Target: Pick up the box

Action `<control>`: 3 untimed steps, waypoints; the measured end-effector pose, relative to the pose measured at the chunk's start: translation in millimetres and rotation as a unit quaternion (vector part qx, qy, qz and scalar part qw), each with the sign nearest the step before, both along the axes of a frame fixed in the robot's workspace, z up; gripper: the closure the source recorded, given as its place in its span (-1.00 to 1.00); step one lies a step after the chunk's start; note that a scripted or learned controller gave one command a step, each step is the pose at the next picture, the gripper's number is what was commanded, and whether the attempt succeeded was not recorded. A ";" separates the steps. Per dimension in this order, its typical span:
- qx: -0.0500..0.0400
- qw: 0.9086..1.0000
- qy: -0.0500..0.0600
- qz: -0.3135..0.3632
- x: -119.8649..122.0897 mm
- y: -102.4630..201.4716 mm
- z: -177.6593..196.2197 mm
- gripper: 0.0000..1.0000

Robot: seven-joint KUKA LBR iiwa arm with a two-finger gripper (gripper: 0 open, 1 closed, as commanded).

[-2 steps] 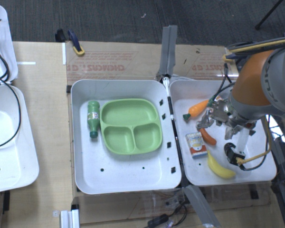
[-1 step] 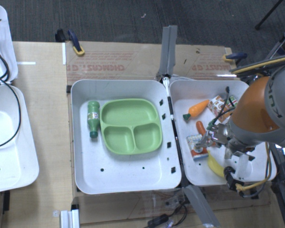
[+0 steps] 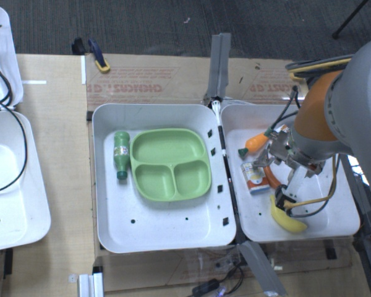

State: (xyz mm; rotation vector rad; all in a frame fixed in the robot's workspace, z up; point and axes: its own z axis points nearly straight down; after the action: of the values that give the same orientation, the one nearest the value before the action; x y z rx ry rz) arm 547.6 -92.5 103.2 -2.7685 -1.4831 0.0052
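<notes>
Box [image 3: 255,178] — small, light, stiff carton beside carrot [image 3: 257,142]; grip across its narrow sides — gripper [image 3: 273,161] state: cannot tell.

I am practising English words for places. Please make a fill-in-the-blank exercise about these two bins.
1. The green divided plate lies in the ___ bin.
2. The green bottle lies to the ___ of the plate.
3. The box lies in the ___ bin.
4. The banana has the colour ___.

Missing words: left; left; right; yellow
</notes>
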 end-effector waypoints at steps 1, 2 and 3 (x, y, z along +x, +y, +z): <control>-0.001 0.995 0.000 -0.095 76.1 20.8 88.0 -1.00; 0.000 0.999 0.001 -0.052 34.4 -5.6 22.7 -1.00; -0.001 0.999 -0.001 -0.032 84.5 -39.7 171.8 -1.00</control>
State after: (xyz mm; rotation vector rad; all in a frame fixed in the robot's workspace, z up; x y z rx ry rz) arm 632.1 -132.3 275.0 -2.8159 -1.3945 0.0048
